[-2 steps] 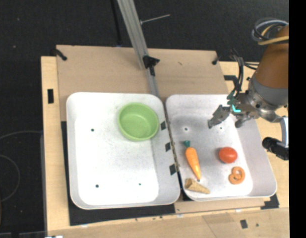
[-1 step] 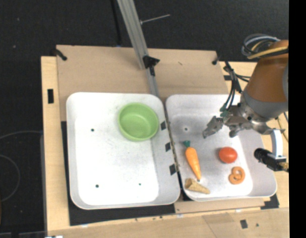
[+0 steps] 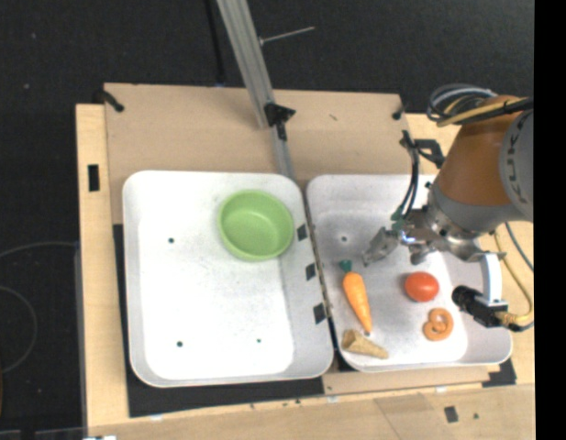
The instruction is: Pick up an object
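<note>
We take the carrot [image 3: 357,302] as the nearest candidate: it lies in the right bin [image 3: 356,195], just below and slightly left of our gripper [image 3: 390,244], long axis running down toward the bin's front, green stub end closest to the fingers. The gripper sits above the bin floor with nothing between its fingers; they look parted, so we read it as released, not grasping. The tomato [image 3: 422,287] is just below and right of the gripper, close to the wrist body, and the pretzel-shaped ring [image 3: 438,324] lies further down on that side. A tan wedge [image 3: 364,344] touches or nearly touches the carrot's lower tip. Risks as we judge them: the gripper is offset from the carrot's middle, so a straight descent could land on bare floor or clip only the thin stub, and the tapered body may roll or squirt out on close. The tomato is round and could get nudged by the wrist and roll. The carrot also lies near the bin's left wall, which may block one finger. The green bowl [image 3: 256,225] in the left bin [image 3: 172,337] is well off to the left, no conflict.
</note>
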{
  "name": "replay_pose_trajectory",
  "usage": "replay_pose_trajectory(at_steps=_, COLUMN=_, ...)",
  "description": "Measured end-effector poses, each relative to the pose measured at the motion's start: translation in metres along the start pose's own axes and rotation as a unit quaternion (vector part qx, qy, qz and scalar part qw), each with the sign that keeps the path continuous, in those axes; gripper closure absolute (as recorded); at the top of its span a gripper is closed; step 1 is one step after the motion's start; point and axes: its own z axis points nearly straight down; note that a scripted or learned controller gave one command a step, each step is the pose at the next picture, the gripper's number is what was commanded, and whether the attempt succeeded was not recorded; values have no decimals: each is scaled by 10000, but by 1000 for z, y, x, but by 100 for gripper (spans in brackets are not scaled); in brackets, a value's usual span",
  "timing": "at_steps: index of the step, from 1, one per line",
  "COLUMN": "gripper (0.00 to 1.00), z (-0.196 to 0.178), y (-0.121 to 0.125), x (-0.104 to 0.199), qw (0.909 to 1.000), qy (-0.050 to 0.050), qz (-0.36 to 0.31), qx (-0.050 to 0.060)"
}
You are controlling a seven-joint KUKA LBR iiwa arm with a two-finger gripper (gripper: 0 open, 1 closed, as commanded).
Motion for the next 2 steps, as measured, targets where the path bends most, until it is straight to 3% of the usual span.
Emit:
replay_pose_trajectory(at_steps=1, gripper=0, z=42, y=-3, x=-3, qw=10000, qy=-3, qz=-7, qx=-10)
replay_pose_trajectory(at_steps=2, gripper=100, z=29, y=-1, x=-3, qw=10000, qy=6, qz=14, qx=-42)
